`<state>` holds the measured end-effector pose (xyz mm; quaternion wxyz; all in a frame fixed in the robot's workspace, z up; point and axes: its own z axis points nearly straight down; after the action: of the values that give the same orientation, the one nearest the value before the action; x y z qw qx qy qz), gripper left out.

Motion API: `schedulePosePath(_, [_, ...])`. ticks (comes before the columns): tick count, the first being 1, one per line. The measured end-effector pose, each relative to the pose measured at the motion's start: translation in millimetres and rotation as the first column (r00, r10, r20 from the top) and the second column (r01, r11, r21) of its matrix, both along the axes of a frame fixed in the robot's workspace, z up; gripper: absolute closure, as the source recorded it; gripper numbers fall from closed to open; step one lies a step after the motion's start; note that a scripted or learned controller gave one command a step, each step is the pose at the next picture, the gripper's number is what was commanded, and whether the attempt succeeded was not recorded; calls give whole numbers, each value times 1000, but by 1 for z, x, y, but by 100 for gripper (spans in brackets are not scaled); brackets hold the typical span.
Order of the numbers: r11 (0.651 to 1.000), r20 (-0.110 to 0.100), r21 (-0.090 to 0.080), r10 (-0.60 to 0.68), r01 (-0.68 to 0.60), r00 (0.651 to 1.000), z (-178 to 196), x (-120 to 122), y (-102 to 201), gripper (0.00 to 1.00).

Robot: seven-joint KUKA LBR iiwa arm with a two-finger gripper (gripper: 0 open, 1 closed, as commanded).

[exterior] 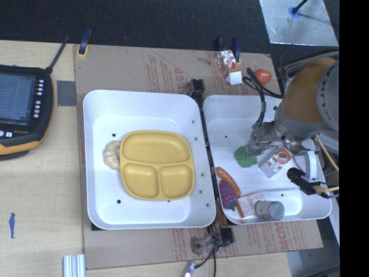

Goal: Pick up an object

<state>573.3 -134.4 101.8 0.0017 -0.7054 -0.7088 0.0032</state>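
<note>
My gripper point(258, 145) reaches down into the right bin point(230, 114), its tip just above and right of a green toy point(244, 157). A small red-and-white carton point(275, 161) lies right beside the gripper, partly under the wrist. Near the bin's front lie an orange carrot-like piece point(228, 180), purple grapes point(229, 195), a small flat packet point(249, 204) and a grey can point(269, 210) on its side. The arm's grey body and orange band point(305, 94) cover the bin's right part.
The left bin point(98, 114) holds a yellow divided tray point(156, 164) with a beige object point(110, 154) at its left edge. Outside the bins, a small carton point(229, 66) and an orange-red object point(263, 75) lie at the back. A teach pendant point(20, 108) sits far left.
</note>
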Motion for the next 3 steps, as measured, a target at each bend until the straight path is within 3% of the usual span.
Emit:
schedulePosePath(1, [1000,0,0,0,0,1000,0,0,0,0])
schedulePosePath(2, [1000,1,2,2,-2,1000,-10,-2,32,0])
schedulePosePath(3, [1000,5,2,-1,1,1000,-10,31,6,0])
